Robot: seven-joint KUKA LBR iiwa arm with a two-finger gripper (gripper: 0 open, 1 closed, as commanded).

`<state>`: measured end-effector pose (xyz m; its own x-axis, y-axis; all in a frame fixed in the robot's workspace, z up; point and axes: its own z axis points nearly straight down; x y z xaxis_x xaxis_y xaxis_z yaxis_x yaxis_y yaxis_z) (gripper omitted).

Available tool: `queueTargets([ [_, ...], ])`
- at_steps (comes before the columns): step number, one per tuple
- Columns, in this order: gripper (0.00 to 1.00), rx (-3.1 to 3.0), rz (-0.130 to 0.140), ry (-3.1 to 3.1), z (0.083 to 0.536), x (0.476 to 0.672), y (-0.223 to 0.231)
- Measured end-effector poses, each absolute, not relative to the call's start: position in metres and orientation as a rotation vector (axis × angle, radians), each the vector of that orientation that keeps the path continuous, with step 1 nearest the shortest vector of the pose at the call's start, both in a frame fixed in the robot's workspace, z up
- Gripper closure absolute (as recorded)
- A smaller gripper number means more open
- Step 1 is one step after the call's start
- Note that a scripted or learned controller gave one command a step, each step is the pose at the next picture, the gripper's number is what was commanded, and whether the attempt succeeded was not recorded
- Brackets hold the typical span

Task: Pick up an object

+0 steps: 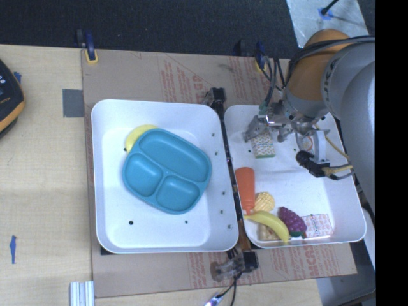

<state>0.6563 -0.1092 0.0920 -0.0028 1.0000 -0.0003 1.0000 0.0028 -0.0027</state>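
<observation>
Hovering over the right bin (344, 190), the gripper (262, 131) touches a small speckled packet (262, 146) — light, probably floppy, best pinched across its edges; grip state unclear.

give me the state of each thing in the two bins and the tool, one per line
blue divided plate: right way up in the left bin, over a yellow item
carrot: lying flat by the right bin's left wall
banana: lying flat, near the corn
grapes: lying beside the banana
tool: low in the right bin, over a small packet
</observation>
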Motion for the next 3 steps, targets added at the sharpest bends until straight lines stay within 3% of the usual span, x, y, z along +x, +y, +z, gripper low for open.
queueTargets([
  [3,0.00,-2.213,0.005,-2.224,0.092,0.656,-0.093],
])
